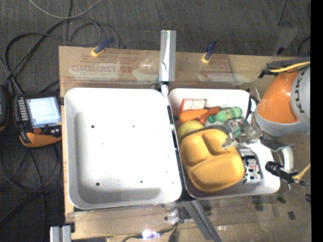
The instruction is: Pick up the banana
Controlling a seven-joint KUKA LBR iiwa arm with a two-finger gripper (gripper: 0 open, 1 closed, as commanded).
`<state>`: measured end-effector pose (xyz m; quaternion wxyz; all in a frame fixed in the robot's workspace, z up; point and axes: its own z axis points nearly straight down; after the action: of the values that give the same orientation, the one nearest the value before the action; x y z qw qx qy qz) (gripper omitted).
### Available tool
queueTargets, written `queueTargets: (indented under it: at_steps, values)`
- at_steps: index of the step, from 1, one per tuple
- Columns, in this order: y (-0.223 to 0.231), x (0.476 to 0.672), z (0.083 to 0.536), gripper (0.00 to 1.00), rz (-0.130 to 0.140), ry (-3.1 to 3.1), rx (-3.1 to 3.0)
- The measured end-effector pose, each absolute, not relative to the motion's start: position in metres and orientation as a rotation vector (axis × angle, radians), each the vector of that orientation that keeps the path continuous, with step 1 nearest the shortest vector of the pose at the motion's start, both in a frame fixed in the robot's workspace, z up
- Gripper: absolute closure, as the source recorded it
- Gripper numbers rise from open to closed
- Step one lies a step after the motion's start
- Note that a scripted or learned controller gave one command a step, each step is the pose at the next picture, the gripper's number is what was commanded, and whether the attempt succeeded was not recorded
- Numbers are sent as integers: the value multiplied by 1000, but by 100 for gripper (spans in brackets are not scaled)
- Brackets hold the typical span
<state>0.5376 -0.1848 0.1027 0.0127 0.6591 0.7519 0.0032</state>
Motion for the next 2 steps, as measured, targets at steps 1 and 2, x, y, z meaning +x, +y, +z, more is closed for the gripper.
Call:
queueTargets:
  at_steps: [1, 2]
  values:
    - [-161, 567, 183, 100, -8, 2204, 2227]
    - [-126, 627, 222, 100, -20, 2013, 2410]
